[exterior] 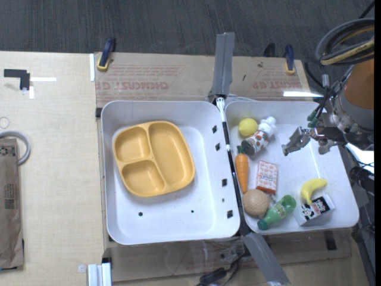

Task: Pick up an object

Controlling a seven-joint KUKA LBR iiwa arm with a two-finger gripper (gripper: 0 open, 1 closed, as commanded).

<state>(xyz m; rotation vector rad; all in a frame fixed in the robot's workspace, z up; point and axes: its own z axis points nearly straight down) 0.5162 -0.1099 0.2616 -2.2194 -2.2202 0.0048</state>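
- The tool [296, 140] hangs open and empty over bare floor at the right bin's [351, 219] far side.
- Nearest loose pick looks like the banana [312, 189], near the front right corner.
- I'd straddle its narrow width, clear of the little carton [315, 208] touching it.

A pale wooden table [53, 159] was seen beneath dark grey carpeted floor [149, 11], with a cardboard sheet [155, 79] clamped along the far edge by blue clips [107, 52].
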